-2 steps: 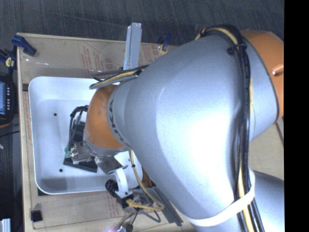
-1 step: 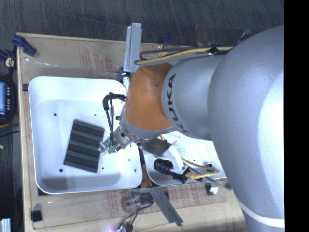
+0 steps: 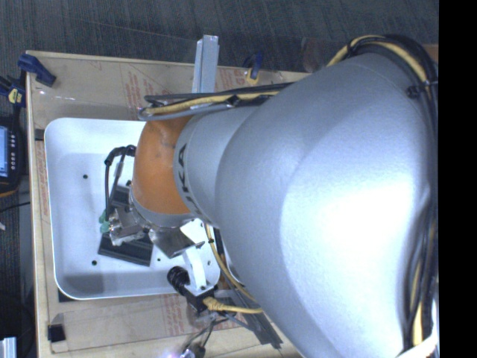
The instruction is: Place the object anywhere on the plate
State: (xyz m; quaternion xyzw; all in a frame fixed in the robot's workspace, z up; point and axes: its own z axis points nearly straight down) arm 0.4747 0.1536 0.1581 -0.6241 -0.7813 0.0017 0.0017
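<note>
Camera view, from above: a large grey arm (image 3: pixel 320 200) with an orange band (image 3: pixel 153 170) covers most of the scene, reaching over a white bin (image 3: pixel 67 200) on the wooden tabletop (image 3: pixel 97 66). Its pincer (image 3: pixel 119 233) hangs low inside the bin; whether it is spread or pressed together cannot be told. No plate or object can be made out.

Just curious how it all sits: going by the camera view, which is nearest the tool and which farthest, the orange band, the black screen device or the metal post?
1. Orange band, on the arm just right of the tool.
2. Black screen device, at the left edge.
3. Metal post, at the top.
</note>
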